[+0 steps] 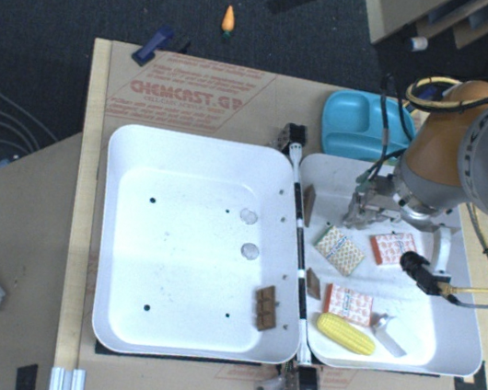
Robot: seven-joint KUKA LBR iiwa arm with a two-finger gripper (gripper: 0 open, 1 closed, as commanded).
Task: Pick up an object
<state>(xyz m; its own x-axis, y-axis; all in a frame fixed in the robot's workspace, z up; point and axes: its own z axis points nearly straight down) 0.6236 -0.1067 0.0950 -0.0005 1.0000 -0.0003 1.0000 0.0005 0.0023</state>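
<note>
My gripper (368, 211) hangs low over the back of the right bin (456, 344), below the orange-banded wrist. Just in front of it lie a dotted square packet (340, 250) and a red-and-white packet (391, 248); nothing visibly sits in the gripper. Nearer the front are a second red-and-white packet (348, 303), a yellow corn cob (346, 333) and a small silver piece (388, 334). A brown strip (308, 205) stands by the bin's left wall.
The left bin (139, 152) holds a brown chocolate-like block (266, 306) at its front right and two small clear discs (249, 234). A brown bar (312, 284) lies by the divider. A blue tray (359, 126) sits behind the right bin.
</note>
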